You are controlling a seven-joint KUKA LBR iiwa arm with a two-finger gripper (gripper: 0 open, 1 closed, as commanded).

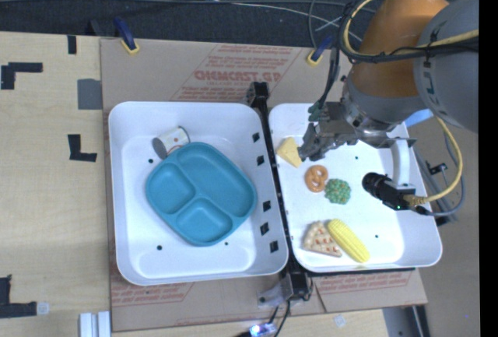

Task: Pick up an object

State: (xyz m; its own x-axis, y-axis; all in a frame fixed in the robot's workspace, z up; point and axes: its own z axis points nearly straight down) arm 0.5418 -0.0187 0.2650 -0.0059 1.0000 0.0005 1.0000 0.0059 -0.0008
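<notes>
The right bin (420, 250) holds a yellow cheese wedge (289, 152) at its left side, a pretzel (316, 177), a green broccoli piece (338, 191), a waffle slice (320, 239) and a corn cob (348, 240). My gripper (313, 145) hangs low over the upper left of this bin, just right of the cheese wedge and above the pretzel. Its dark fingers point down and left. I see nothing between them.
The left bin (128, 172) holds a blue divided plate (201, 192) and a small grey and red cup (170, 142) lying on its side. A black divider (268, 172) runs between the bins. Cables loop around the arm at the right.
</notes>
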